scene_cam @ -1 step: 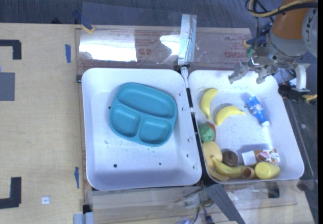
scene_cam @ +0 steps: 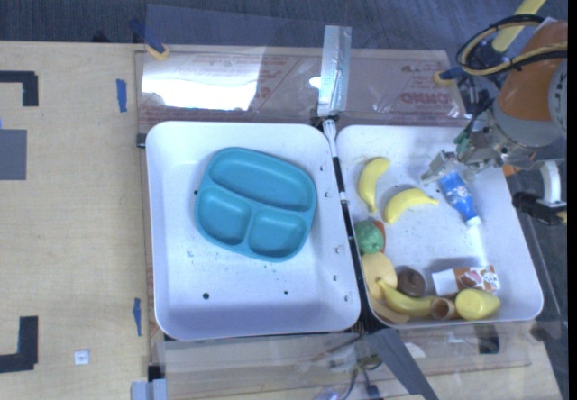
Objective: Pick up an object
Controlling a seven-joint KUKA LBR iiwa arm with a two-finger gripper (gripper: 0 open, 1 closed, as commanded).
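A: Two white bins are sitting side by side on the bench. Left bin (scene_cam: pixel 171 236): one blue divided plate (scene_cam: pixel 255 203), lying flat. Right bin (scene_cam: pixel 523 254): everything else. I am taking the blue-and-white tube (scene_cam: pixel 460 195) as landmark.

B: Listing from the tube, then?

A: Yes. Two yellow bananas to its left: upright banana (scene_cam: pixel 371 181) further off, curved banana (scene_cam: pixel 407 202) just beside it. Green round item (scene_cam: pixel 368 235) lying below and left of the tube, against the bin's inner wall. Along the near wall, well below the tube: a third banana (scene_cam: pixel 404 301), a brown round item (scene_cam: pixel 412 281), a white card (scene_cam: pixel 444 281), a red-and-white packet (scene_cam: pixel 478 277), a lemon (scene_cam: pixel 477 304).

B: And the gripper?

A: Gripper (scene_cam: pixel 451 164) is hanging just above the tube's upper end, seemingly touching it. Whether its fingers are spread or closed, I cannot tell; the metal there is blurring together. Grey arm with orange band (scene_cam: pixel 532 92) is reaching in behind it.

B: Step in hand?

A: By my judgement, the approach onto the tube. Nothing is showing as lifted yet.

B: Next move?

A: Likely straddling the tube across its narrow width, closing firmly, then rising straight. The tube is lying slanted, so the fingers may be needing rotation to match.
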